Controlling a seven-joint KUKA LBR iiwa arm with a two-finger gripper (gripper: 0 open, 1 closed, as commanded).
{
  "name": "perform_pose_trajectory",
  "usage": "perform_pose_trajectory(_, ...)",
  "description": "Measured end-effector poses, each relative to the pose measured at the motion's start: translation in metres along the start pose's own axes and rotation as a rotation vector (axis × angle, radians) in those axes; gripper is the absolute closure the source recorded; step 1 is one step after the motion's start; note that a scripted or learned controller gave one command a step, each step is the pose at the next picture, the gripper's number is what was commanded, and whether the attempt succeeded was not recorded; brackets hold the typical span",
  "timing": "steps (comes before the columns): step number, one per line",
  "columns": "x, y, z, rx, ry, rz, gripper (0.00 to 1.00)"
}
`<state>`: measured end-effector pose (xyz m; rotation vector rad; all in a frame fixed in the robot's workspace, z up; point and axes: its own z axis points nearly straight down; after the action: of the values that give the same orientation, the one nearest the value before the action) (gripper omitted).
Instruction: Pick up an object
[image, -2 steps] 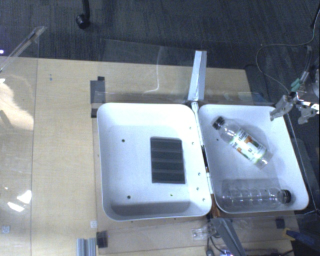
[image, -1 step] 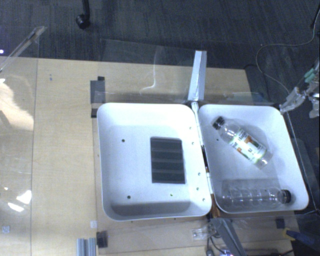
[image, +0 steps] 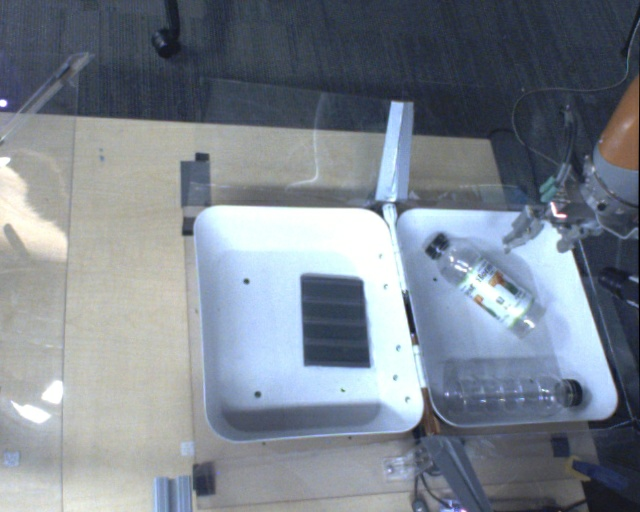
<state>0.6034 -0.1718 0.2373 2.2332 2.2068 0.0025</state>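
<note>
In the right bin (image: 590, 330) a small clear bottle (image: 484, 283) with a black cap and a green and orange label lies at a slant near the middle. A larger clear plastic bottle (image: 506, 394) with a dark cap lies along the bin's front wall. A flat black ribbed pad (image: 335, 320) rests in the middle of the left bin (image: 230, 300). My gripper (image: 545, 227) hangs over the right bin's back right corner, above and right of the small bottle. Its two fingers are spread apart with nothing between them.
A clear acrylic divider (image: 396, 160) stands upright behind the seam between the two bins. Cables (image: 545, 120) loop at the back right beside the arm. The wooden bench (image: 100, 320) stretches out to the left of the bins.
</note>
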Motion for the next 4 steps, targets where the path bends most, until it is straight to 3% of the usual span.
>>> perform_pose_trajectory(1, 0.0115, 0.0352, 0.0936, -0.033, -0.011, -0.237, 0.00)
perform_pose_trajectory(4, 0.0142, 0.0372, 0.0995, -0.038, -0.014, -0.340, 0.00)
